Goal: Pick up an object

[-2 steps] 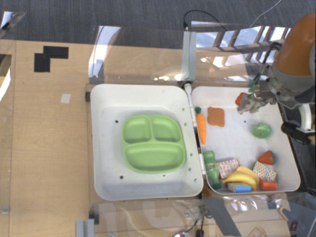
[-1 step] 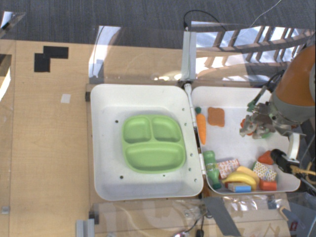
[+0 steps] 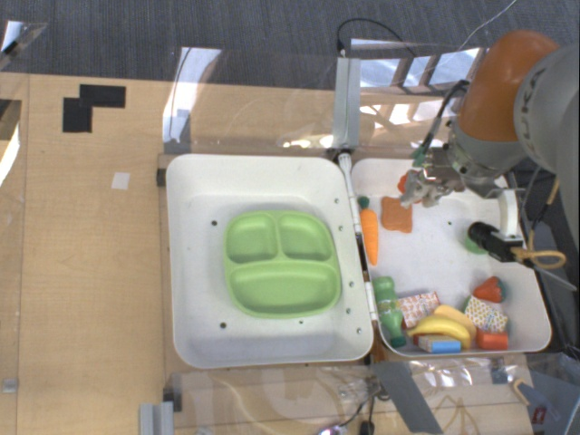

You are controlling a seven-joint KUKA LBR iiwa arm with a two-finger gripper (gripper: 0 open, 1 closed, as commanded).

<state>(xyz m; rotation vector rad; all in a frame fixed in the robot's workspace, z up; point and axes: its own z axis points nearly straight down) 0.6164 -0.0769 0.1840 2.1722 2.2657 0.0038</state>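
One gripper (image 3: pixel 420 191) over brown slab (image 3: pixel 396 215), perhaps touching

1. Arm (image 3: pixel 530 89): smooth, rounded grey housing.
2. Orange band (image 3: pixel 494 84): broad, glossy, dome-shaped segment fitted above the wrist, with a soft highlight across its upper surface.
3. Wrist section (image 3: pixel 476 157): darker grey, cylindrical, located below the orange band.
4. Cable (image 3: pixel 441 120): thin, dark, routed along the outside of the wrist.
5. Connector (image 3: pixel 420 157): small green part at the lower end of the cable.
6. Gripper (image 3: pixel 419 191): compact metallic-grey assembly; fine detail cannot be resolved.
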